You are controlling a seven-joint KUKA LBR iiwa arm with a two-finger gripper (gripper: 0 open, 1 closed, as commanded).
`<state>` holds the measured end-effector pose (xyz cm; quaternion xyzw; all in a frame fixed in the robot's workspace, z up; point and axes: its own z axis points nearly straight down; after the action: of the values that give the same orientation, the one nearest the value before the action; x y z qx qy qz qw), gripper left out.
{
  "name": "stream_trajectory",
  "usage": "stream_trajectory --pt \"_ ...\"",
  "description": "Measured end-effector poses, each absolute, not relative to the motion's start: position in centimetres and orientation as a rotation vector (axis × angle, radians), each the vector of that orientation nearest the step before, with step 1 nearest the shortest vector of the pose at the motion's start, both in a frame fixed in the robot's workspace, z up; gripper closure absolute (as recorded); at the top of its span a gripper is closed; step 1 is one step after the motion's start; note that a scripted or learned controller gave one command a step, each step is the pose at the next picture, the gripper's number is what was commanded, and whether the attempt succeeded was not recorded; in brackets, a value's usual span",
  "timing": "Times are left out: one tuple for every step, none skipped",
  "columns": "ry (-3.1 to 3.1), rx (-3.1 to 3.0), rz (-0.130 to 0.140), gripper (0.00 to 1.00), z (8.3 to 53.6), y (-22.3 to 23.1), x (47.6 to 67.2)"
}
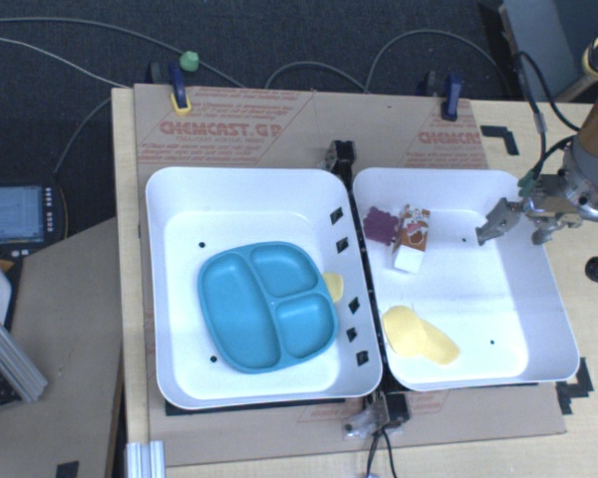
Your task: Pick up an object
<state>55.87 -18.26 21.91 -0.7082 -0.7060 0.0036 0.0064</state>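
In the right bin [523, 361] lie a purple piece [380, 225], a small brown-and-white packet [414, 229] and a white block [408, 260], close together near its far left. A pale yellow object [417, 334] rests near the front left of the same bin. My gripper [523, 221] hovers over the right bin's far right side, its fingers spread open with nothing between them. It stands well to the right of the cluster of small items.
The left bin [169, 267] holds a blue divided plate [267, 305] with a small yellow piece [332, 286] at its right edge. Black clips line the divider between the bins. Cables and clamps sit on the cardboard behind the bins.
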Motion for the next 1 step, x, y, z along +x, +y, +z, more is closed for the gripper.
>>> stream_trajectory --pt "-2.221 -2.220 0.000 0.00 22.63 -18.23 56.16"
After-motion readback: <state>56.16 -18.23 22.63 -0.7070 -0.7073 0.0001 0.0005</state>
